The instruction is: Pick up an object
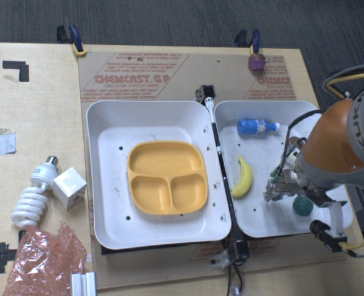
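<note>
Bright even overhead light, soft shadows, sharp.

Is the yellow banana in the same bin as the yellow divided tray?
No, the yellow banana lies in the right white bin; the yellow divided tray sits in the left one.

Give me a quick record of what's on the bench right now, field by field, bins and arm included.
left bin: yellow divided tray
right bin: banana, blue bottle lying on its side, green ball
end effector: low in the right bin, between banana and green ball
bench, left of bins: spiral light bulb, white cube, crumpled plastic wrap
</note>
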Robot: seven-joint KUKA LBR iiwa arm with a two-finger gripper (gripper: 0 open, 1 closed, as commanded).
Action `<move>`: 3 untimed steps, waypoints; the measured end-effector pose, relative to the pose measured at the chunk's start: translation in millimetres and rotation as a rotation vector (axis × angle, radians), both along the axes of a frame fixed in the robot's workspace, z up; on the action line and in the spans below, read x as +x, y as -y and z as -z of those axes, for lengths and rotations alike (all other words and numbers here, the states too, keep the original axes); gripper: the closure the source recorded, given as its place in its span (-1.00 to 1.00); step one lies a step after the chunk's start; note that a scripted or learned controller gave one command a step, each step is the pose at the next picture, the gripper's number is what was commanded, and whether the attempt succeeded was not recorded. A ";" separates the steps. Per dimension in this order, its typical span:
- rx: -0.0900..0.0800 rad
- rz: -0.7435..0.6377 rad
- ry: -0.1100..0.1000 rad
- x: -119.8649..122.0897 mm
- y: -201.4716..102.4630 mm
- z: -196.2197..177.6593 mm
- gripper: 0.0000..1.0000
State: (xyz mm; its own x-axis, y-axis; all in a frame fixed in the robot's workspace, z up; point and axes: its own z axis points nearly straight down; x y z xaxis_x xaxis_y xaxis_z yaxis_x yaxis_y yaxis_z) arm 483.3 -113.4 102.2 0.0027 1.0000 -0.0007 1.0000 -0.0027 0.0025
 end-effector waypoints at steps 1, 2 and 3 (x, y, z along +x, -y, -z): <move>0.000 -0.005 -0.002 69.4 -82.1 -90.2 1.00; 0.000 -0.005 -0.002 69.3 -82.0 -90.2 -1.00; 0.000 -0.003 -0.003 67.8 -14.9 -16.3 -1.00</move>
State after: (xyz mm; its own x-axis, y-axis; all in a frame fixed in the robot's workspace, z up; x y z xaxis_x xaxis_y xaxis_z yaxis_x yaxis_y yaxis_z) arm 551.1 -98.5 118.5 -0.0005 1.0000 -0.0009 1.0000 0.0005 -0.0002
